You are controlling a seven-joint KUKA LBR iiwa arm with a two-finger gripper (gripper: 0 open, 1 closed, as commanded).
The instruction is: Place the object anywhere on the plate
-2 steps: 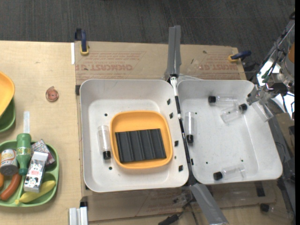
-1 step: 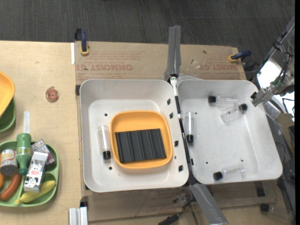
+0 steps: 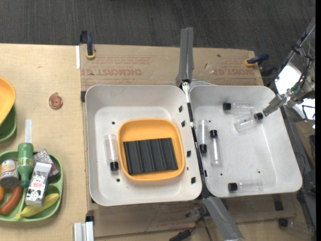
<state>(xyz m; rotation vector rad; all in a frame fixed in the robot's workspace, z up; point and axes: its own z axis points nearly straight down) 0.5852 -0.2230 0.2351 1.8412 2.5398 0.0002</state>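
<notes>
Clear vial (image 3: 244,123) lies in right bin (image 3: 281,179), upper area, unmoved to plate. Orange plate (image 3: 150,127) in left bin (image 3: 98,185) carries only black ridged block (image 3: 150,154). Gripper (image 3: 273,106) just beside vial; finger state cannot be told. Placement outstanding.

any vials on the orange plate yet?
No. The orange plate carries a dark ribbed slab; the nearest vial lies beside it on the bin floor.

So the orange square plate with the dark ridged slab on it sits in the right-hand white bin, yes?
Not quite. The camera view shows the orange square plate with the dark ridged slab in the left-hand white bin, not the right one. The right-hand white bin holds clear plastic tubes with black caps.
</notes>
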